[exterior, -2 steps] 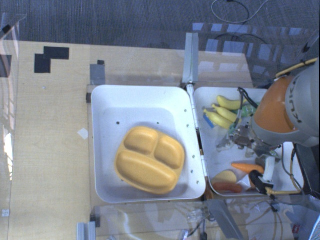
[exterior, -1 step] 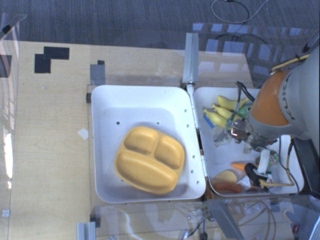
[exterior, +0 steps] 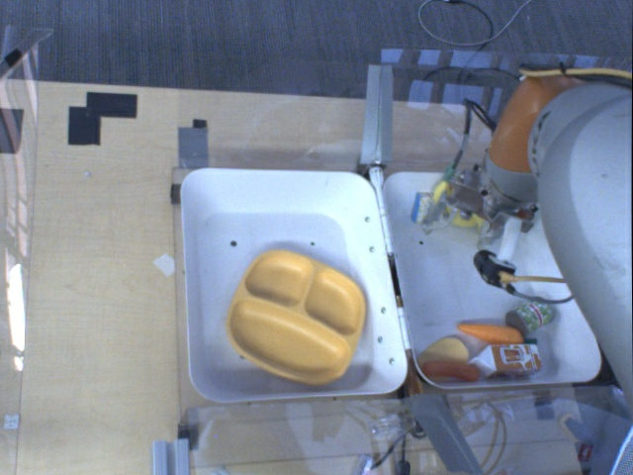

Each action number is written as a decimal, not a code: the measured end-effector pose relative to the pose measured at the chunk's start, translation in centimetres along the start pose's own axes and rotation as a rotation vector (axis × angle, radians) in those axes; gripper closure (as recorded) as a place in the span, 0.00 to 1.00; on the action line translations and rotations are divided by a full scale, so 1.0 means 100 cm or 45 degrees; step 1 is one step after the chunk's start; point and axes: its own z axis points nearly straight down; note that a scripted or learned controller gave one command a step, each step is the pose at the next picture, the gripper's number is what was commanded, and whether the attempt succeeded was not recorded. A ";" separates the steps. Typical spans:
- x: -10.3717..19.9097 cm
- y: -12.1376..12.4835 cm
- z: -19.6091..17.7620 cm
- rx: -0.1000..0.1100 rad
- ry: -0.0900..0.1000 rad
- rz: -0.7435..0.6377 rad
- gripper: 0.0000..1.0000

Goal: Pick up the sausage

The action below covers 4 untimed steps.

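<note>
- The left bin (exterior: 198, 265) holds one thing: a yellow divided tray (exterior: 297, 315) with three compartments, lying tilted toward the bin's near side.
- The right bin (exterior: 435, 295) holds a cluster of small things along its near edge.
- The sausage (exterior: 450, 370), reddish-brown, lies flat at the near left corner of the right bin, close against the bin's front wall.
- A pale potato (exterior: 447, 348) sits just behind the sausage, touching it or nearly so.
- An orange carrot (exterior: 490, 332) lies to the right of the potato, pointing left to right.
- A small juice carton (exterior: 514, 360) lies in front of the carrot, just right of the sausage.
- A small green-and-white can (exterior: 534, 316) rests near the carrot's right end.
- The grey arm (exterior: 593, 216) comes in from the right, with its orange band (exterior: 514, 127) above the far part of the right bin.
- The gripper (exterior: 465, 206) hangs over the far end of the right bin, well apart from the sausage; whether its jaws are open or closed cannot be told, and nothing is seen between them.
</note>
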 end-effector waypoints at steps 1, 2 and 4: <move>0.003 0.003 -0.011 -0.018 0.002 -0.012 1.00; -0.041 -0.098 -0.002 -0.039 0.005 -0.161 1.00; -0.023 0.010 0.002 0.022 -0.003 -0.359 0.00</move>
